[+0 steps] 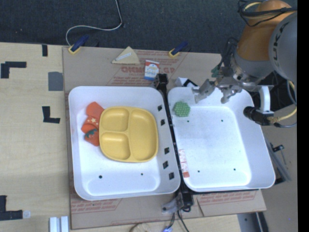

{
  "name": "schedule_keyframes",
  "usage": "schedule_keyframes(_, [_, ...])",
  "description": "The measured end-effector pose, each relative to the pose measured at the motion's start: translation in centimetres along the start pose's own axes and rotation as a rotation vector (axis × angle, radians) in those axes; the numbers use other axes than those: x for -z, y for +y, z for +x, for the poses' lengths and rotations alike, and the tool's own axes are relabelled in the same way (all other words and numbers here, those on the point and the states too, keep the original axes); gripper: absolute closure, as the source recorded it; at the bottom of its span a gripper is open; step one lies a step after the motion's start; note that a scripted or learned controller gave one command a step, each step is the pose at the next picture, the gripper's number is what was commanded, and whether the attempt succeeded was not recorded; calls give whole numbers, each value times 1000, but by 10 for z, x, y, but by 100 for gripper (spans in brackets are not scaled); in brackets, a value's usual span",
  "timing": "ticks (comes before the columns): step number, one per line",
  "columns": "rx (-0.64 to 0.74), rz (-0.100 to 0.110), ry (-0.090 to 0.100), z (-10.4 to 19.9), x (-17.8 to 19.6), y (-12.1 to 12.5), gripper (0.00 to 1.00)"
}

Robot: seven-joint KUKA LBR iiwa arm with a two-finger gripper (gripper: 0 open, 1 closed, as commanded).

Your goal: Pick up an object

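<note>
A small green knobbly ball (181, 109) lies in the right bin (251, 178), near its far left corner. A yellow divided plate (129, 133) fills the middle of the left bin (82, 178). Orange and red toy food (91, 123) with a bit of green sits wedged beside the plate's left edge. My gripper (214, 94) hangs over the far edge of the right bin, to the right of the green ball and apart from it. Its two grey fingers (202, 92) are spread, with nothing between them.
A small red, white and blue carton (151, 70) and a pale triangular wedge (127, 56) lie on the cardboard behind the bins. Blue clamps (179, 48) hold the cardboard's back edge. Black clips (166, 124) run along the seam between the bins.
</note>
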State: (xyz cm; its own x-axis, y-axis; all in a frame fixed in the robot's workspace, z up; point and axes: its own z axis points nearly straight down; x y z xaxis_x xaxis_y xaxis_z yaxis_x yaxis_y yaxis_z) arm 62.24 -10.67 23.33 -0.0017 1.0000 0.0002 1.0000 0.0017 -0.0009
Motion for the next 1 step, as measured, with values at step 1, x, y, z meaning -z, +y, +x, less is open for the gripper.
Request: schedule_keyframes(1, [0, 4, 0, 6, -112, 45, 0])
